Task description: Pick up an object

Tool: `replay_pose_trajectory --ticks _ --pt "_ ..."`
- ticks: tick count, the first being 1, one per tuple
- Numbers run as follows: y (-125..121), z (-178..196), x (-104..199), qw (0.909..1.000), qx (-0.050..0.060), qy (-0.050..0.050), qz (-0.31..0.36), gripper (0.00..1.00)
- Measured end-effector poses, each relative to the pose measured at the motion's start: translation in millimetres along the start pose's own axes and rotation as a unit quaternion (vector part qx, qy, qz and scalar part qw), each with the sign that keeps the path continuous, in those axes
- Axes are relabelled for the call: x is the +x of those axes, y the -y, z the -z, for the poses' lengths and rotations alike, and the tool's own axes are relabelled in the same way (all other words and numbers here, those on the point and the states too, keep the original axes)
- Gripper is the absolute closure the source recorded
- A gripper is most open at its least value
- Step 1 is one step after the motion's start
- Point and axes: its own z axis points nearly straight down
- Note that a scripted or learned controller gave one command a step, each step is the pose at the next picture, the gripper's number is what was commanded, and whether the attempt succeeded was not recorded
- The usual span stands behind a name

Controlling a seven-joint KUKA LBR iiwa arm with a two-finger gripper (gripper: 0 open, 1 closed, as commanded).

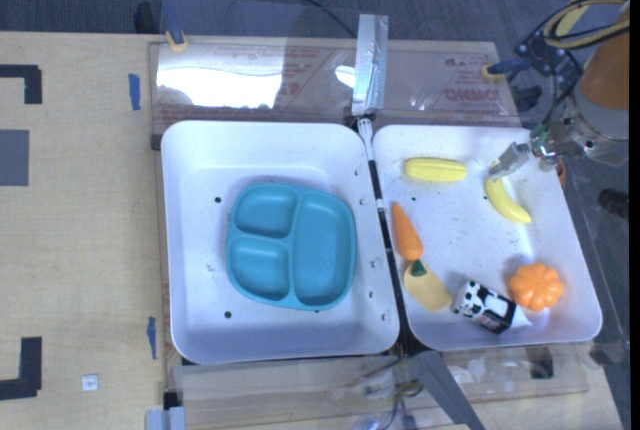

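Note:
The right bin [580, 248] holds several toy items. A yellow corn cob [435, 170] lies near its far side and a yellow banana [507, 201] curves beside it to the right. An orange carrot [406, 231] rests along the left wall, with a yellowish pear-like piece [427, 287] below it. A black-and-white cow toy [487, 306] and an orange pumpkin [537, 286] sit near the front. My gripper [513, 159] hangs over the bin's far right corner, just above the banana's upper end, and nothing is visibly held in it.
The left bin [190, 218] contains a blue divided plate [292, 244]. A metal divider post [370, 63] and a clear sheet stand behind the bins. Yellow and black cables [580, 8] trail near the arm [605, 103] at the right.

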Motion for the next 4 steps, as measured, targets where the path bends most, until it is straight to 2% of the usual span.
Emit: replay_pose_trajectory --ticks 2,3,4 --pt "0.5 -0.5 -0.2 0.9998 0.000 0.000 0.022 0.00" --pt "1.5 -15.6 4.0 0.9987 0.011 -0.008 0.049 0.00" --pt "15.3 -52.0 13.7 0.9961 0.016 -0.016 0.085 0.00"
